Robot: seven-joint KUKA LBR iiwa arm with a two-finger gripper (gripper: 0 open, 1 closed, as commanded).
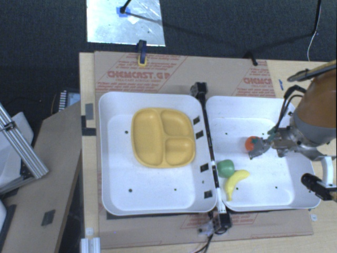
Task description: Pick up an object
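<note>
Nearest the camera, the desk (158,228) shows its brown cardboard cover along the near edge, printed with red lettering that repeats along the far edge.

On the left, the left bin (113,194) holds a yellow plate (162,137) with three compartments, lying flat near the bin's middle and slightly toward its far side. A black divider (206,146) runs from far to near between the two bins, with a small clip at each end.

Just right of the divider, in the right bin (263,196), a green ball (226,167) sits near the bin's left wall. A banana (235,182) lies touching or just beside it on its near side, curved, with one end pointing toward the near rim. Farther right and a little farther back, an orange object (251,143) rests near the bin's middle; its shape is hard to make out, possibly a small toy with a darker top.

The end effector (259,148) comes in from the right and is down at the orange object, its grey tip right against it. Whether the tip is spread or pinching that object cannot be told from this angle. Behind it, the arm (316,115) rises to the right with its orange band above the wrist, cables looping over the bin's far right corner.
</note>
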